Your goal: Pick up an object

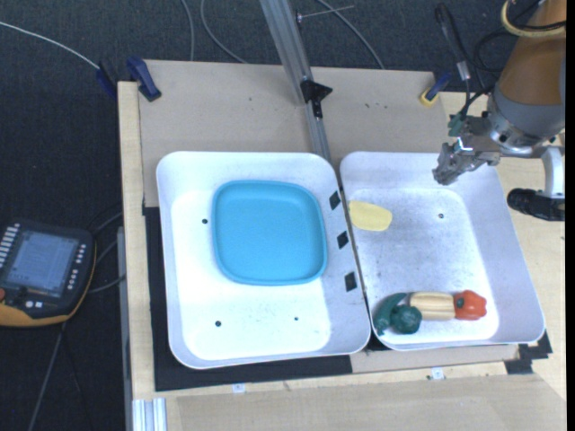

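My gripper (449,169) hangs over the far right corner of the right bin (503,232), above its back rim, with nothing visibly between its fingers. A yellow flat piece (370,215) lies near that bin's left wall, well to the left of the gripper. Along the bin's near edge sit a dark green round object (397,317), a tan cylinder (432,306) and a red object (470,305) in a row, far below the gripper.
The left bin (184,268) holds a blue square plate (269,232). A metal pole (292,48) slants down to the gap between the bins. Blue clamps (144,79) and cables lie at the bench's back. A pendant (40,268) rests at far left.
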